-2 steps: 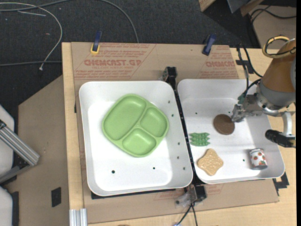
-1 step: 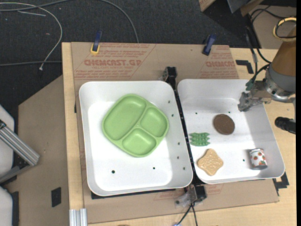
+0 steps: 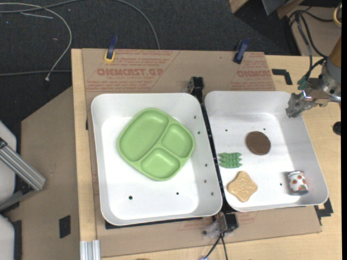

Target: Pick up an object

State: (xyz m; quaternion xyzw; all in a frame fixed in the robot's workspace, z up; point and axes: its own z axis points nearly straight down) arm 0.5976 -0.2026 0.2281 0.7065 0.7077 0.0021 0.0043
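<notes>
Four small objects lie in the right bin (image 3: pixel 310 145) on my feed, and any of them could serve as the pick. One brown round cookie (image 3: pixel 258 143) sits near the middle of that bin; being round, it has no long axis I can name. One green pea pod (image 3: pixel 229 159) lies at about eight o'clock from the cookie, close to the bin's left wall, its long axis running roughly three to nine o'clock. One tan cracker with a wavy edge (image 3: pixel 242 186) rests just below the pod, at about seven o'clock from the cookie, flat on the floor. One small white can with reddish marks (image 3: pixel 296 182) lies at about four o'clock from the cookie, near the bin's lower right corner; I cannot read which way it points.

One gripper (image 3: pixel 295 106) hangs over the right bin's upper right corner, at about two o'clock from the cookie, well apart from all four items. I cannot tell how it is set. One arm (image 3: pixel 329 83) reaches in from three o'clock.

One left bin (image 3: pixel 103 145) holds one green divided plate (image 3: pixel 156 143) with three compartments, turned at a slant. Two blue clamps (image 3: pixel 111 47) (image 3: pixel 241 51) grip the cardboard sheet (image 3: pixel 162 69) at twelve o'clock.
</notes>
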